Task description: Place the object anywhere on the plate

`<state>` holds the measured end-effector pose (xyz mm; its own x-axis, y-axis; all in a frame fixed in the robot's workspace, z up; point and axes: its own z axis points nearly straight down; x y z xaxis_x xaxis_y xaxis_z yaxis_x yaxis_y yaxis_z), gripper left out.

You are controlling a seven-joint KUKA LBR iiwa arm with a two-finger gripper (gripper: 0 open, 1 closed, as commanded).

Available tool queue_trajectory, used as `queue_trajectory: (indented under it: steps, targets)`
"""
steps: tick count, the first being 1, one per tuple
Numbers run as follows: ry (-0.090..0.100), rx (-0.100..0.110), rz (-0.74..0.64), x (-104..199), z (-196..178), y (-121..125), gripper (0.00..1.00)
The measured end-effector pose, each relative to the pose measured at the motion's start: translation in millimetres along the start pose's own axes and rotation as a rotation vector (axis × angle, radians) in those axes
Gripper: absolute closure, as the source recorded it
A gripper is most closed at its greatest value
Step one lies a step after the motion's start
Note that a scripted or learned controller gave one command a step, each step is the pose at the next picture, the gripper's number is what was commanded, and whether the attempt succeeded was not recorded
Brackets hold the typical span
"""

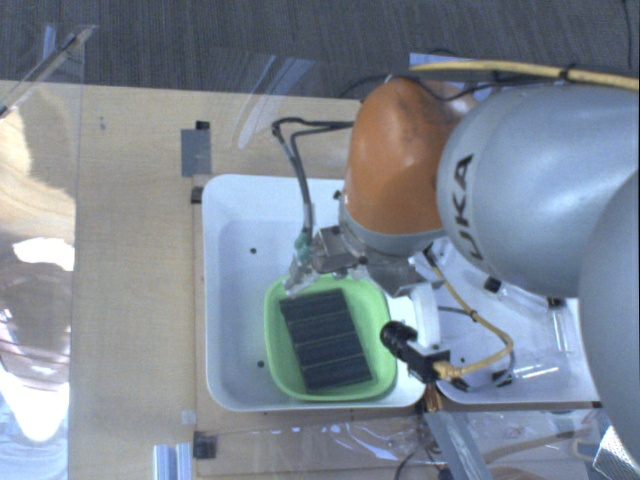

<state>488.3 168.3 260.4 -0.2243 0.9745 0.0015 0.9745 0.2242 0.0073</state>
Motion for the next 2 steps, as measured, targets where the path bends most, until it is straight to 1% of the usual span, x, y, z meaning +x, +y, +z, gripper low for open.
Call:
queue_trajectory:
  steps: [1,2]
  targets:
    - [-0.001,0.003,0.022,-17,32,19,0.0]
    - [0.0,-0.002,0.018,-17,21,21,1.0]
